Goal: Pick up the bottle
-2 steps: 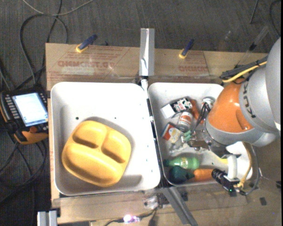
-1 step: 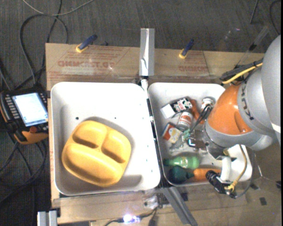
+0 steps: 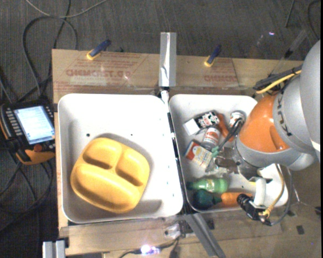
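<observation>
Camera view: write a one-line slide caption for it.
KUKA arm's claw lowered into the cluttered right bin near a green bottle, while the left bin holds a yellow divided tray.

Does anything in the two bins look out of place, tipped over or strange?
Yes. The yellow divided tray lies askew in the left bin. In the right bin, the green bottle lies on its side among a crowded heap of small items; nothing looks spilled.

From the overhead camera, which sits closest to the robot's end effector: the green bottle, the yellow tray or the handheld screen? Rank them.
1. Green plastic bottle, right bin, just below the end effector.
2. Yellow divided plastic tray, in the left bin.
3. Handheld screen with the orange base, outside the bins, far left.
</observation>
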Robot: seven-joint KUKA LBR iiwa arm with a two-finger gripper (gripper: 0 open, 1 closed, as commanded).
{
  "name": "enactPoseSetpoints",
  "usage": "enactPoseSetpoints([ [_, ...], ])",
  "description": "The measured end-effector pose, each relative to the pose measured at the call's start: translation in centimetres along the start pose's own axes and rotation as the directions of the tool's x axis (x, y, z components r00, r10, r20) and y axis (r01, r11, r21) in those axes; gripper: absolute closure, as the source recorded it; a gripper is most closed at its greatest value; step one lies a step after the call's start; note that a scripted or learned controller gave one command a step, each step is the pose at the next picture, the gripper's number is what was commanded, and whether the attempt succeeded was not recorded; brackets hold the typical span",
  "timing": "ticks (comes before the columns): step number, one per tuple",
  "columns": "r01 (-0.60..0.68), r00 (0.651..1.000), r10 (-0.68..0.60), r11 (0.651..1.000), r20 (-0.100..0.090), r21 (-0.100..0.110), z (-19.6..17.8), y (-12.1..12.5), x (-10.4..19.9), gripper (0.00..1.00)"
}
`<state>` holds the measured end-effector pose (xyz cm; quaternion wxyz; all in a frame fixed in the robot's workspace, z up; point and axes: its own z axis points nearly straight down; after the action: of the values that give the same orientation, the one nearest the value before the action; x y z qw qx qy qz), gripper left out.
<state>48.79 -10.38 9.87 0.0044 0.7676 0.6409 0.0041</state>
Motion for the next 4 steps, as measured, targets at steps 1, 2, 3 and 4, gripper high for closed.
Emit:
enactPoseSetpoints([
  [1,0.0,1.0,0.0,1.0,0.0,0.0,0.0,0.0,0.0,0.0],
  [2,0.044,0.999,-0.044,0.999,0.003,0.016,-8.4,-0.8,1.8,0.0],
  [3,0.071,0.997,-0.071,0.997,-0.001,0.003,1.0,-0.3,0.6,0.0],
  [4,0.072,0.997,-0.072,0.997,-0.001,0.004,0.1,-0.3,0.6,1.0],
])
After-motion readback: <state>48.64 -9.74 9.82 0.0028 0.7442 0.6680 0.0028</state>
